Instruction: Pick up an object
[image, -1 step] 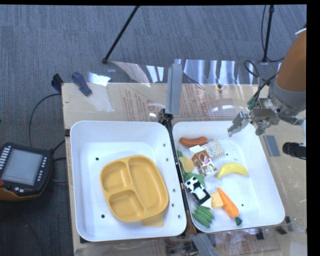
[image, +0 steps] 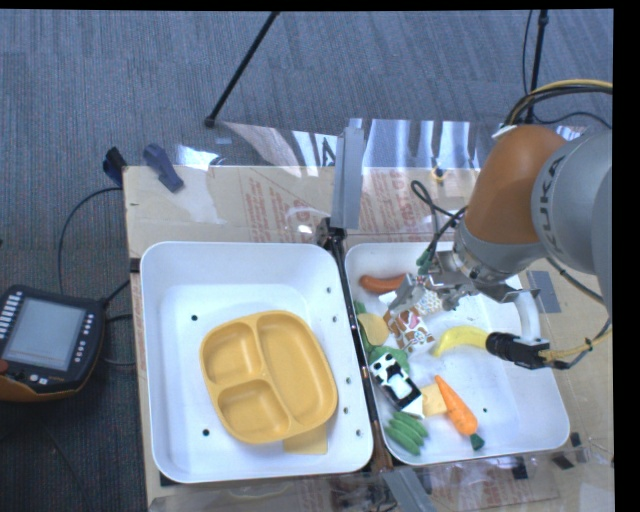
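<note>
The right bin (image: 520, 420) holds several toy foods. A red sausage (image: 382, 283) lies at the back left, a yellow banana (image: 457, 340) in the middle, and an orange carrot (image: 457, 404) toward the front. A black-and-white cow toy (image: 395, 381) and green pea pods (image: 407, 430) sit along the left wall. A brown-and-white patterned object (image: 408, 326) lies just below my gripper (image: 424, 292), which hangs low over the bin's back left part. I cannot see whether the patterned object is touching the gripper.
The left bin (image: 170, 300) holds a yellow divided plate (image: 267, 375) with a flat yellow piece (image: 308, 441) by its front edge. A black plug on a cable (image: 515, 349) hangs over the right bin. A teach pendant (image: 45, 340) lies on the floor at left.
</note>
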